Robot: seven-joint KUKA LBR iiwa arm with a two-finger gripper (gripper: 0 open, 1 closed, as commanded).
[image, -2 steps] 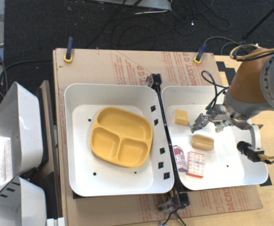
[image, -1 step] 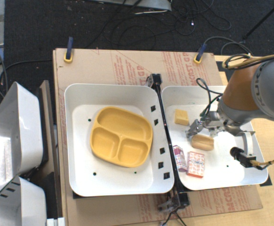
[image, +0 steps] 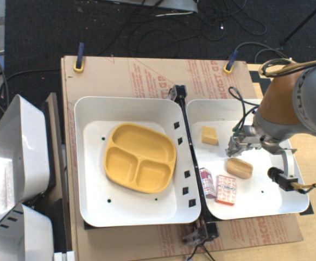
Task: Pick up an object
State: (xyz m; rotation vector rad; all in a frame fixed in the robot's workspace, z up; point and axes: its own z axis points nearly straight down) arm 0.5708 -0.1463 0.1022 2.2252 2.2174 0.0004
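1. While scanning the right-hand shallow white bin [image: 266, 199], found the grey two-finger gripper [image: 238, 145] low over its middle, just above and touching or nearly touching the upper edge of the tan oval bread-like piece [image: 240, 168].
2. Could not tell whether that gripper was open or closed; saw nothing clearly held in it.
3. Judged the tan oval piece the likeliest target, being nearest; placed it near the centre of the right-hand bin, lying flat and apart from the walls.
4. Judged that a good grasp needed a small shift toward the piece's middle, a closing line across its short width, and a straight descent, since a rounded shape would probably roll or squirt out from an off-centre pinch.
5. Advised a slow vertical lift afterwards, with a check that the piece actually rose.
6. Noted 3 other things in the same bin: a pale yellow foam-like cube [image: 209, 135] up and to the left, a red-and-white flat packet [image: 226, 190] just below the oval piece, and a small pink-labelled wrapped item [image: 206, 182] beside the packet near the dividing wall.
7. Reckoned the packet close enough to be nudged by a wide approach from below; rated the cube well clear.
8. Saw a yellow 3-compartment plastic plate [image: 140, 157] alone in the left-hand shallow white bin [image: 93, 200], well apart and no obstacle.
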